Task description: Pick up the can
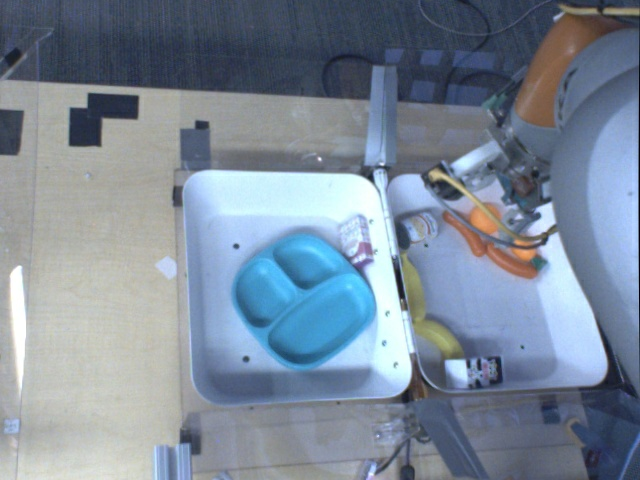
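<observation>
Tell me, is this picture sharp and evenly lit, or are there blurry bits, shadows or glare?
Camera view: the blue plate in the left bin is fairly crisp, casting a soft shadow toward the bin's lower left; the arm at right looms large and soft-edged; the can in the right bin is small and slightly blurred; a pale glare streak marks the bench at far left.

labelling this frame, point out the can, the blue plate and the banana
can [419, 229]: camera view, on its side wall, right bin's upper left.
blue plate [305, 299]: camera view, on the divider ridge, left bin.
banana [425, 313]: camera view, mid-length of the peel, right bin's left wall.
</observation>
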{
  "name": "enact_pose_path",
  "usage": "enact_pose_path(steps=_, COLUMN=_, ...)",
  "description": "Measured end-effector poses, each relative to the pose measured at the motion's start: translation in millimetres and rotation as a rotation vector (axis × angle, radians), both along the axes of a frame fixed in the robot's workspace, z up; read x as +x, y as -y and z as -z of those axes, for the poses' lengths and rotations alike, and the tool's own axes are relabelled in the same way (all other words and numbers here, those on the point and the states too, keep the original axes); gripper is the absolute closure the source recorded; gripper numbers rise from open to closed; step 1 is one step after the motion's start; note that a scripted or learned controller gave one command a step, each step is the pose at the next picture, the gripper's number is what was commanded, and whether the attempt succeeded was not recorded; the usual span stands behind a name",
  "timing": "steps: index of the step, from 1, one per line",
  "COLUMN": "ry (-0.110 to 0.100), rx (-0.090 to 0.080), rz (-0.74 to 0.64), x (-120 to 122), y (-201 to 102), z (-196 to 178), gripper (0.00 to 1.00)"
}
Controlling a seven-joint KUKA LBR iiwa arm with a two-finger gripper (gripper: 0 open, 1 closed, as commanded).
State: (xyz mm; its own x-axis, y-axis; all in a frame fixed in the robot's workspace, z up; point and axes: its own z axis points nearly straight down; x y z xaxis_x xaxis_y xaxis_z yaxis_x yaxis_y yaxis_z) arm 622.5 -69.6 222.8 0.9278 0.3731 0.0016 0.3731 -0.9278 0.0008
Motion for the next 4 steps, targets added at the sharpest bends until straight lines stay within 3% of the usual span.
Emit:
enact_pose_path(steps=1, ry=0.001, rx=0.0, rz=0.073, x=38.6, y=-25.1, z=38.1, gripper=0.0)
enact_pose_path(steps=3, ry=0.003, rx=0.003, rz=0.18, x=37.5, y=-98.8, z=37.3, gripper=0.0)
enact_pose_path(steps=4, ry=0.002, rx=0.004, rz=0.087, x=36.6, y=-184.7, z=84.9, gripper=0.0)
